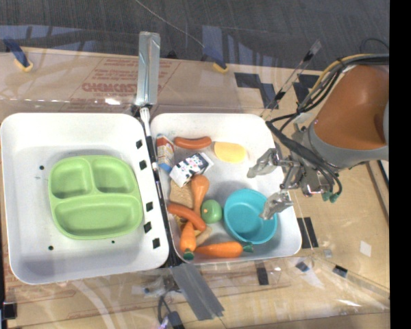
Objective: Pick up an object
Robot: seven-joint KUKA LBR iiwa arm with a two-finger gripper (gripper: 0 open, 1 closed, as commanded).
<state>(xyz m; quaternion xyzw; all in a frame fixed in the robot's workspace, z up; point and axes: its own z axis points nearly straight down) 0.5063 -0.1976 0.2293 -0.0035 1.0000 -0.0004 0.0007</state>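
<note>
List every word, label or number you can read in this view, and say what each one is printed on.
"CHEMCAS…" in red letters, on the clear plastic sheet behind the left bin; the end of the word and the smaller red lines above it are too blurred to read.
Black-and-white print on the small packet in the right bin: too small to read.
Label on the small bottle beside it: too blurred to read.

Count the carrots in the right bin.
3, maybe more hidden in the pile. One carrot stands slanted beside the black-and-white packet, one lies by the bin's left wall, one lies along the front wall below the bowl.
</note>
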